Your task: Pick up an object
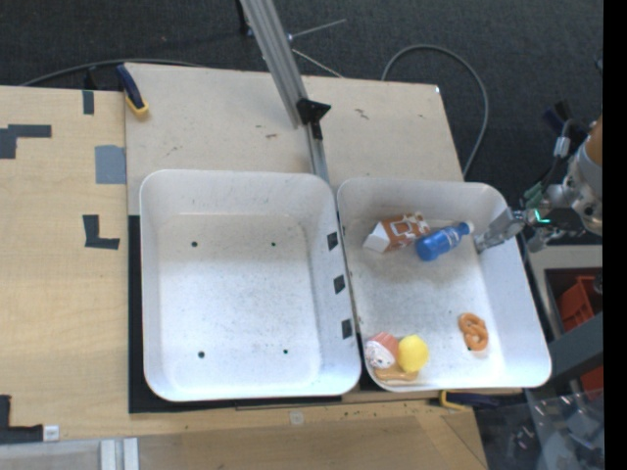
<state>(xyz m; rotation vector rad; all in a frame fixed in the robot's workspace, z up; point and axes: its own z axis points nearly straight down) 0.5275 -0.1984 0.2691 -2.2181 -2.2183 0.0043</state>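
Observation:
The right bin (509, 292) holds several objects. A white and orange carton (397, 233) lies near its far side, and a blue bottle (443, 241) lies on its side just right of the carton. An orange pretzel (473, 331) rests by the right wall. A yellow lemon (412, 352) and a pink and white item (382, 353) sit together at the near edge. My gripper (502, 231) hangs over the bin's right rim, just right of the bottle's white cap, with nothing visibly in it.
The left bin (157, 262) stands beside the right one. A grey metal pole (279, 52) slants in from the top toward the bins' shared wall. A yellow and blue clamp (132, 91) lies at the bench's far left. Cables run behind the bench.

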